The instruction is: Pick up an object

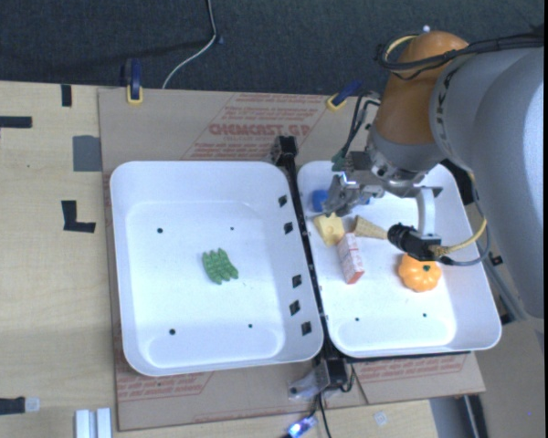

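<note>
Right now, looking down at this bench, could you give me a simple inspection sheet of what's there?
Surface: two shallow white bins side by side, left bin and right bin, on brown cardboard over a pale bench.
Job's things: green bumpy piece alone in the left bin; in the right bin a yellow block, a red-and-white box, a tan cone, an orange pumpkin-like toy and a blue piece, partly hidden.
Clutter: black tape marks on the bench at left.
Grippers: gripper low over the right bin's far left corner, near the blue piece; nothing seen held.
Cables: white cable at the back; black and yellow wires on the arm.
Surroundings: dark cloth behind.
</note>
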`<state>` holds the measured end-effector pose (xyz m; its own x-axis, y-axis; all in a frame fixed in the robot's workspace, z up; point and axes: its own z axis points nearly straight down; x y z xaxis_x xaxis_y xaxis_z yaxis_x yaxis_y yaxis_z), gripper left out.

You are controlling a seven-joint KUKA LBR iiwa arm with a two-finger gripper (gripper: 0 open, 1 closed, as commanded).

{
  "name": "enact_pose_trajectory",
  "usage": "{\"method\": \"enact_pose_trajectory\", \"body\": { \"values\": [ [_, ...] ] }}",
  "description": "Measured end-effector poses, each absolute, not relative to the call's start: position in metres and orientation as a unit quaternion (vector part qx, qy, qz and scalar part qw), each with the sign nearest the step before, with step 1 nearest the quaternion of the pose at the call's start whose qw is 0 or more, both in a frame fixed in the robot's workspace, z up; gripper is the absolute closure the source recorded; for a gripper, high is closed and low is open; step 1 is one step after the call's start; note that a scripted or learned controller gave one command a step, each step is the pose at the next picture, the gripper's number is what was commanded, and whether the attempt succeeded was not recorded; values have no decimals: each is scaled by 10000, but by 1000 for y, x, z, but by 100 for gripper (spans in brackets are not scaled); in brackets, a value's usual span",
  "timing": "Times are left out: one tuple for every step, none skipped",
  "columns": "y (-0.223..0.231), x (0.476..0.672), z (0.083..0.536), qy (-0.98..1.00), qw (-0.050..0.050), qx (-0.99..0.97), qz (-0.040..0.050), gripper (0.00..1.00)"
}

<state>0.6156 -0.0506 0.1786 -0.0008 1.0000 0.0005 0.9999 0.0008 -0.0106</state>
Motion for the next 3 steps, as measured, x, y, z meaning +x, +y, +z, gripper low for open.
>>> {"method": "enact_pose_trajectory", "body": {
  "values": [
    [-11,599,264,-7091,-12,-7051,-25,100],
    [61,547,281,-7103,21,-7039,0,100],
    [50,514,327,-7078,3,-7065,-2,100]
  ]
}}
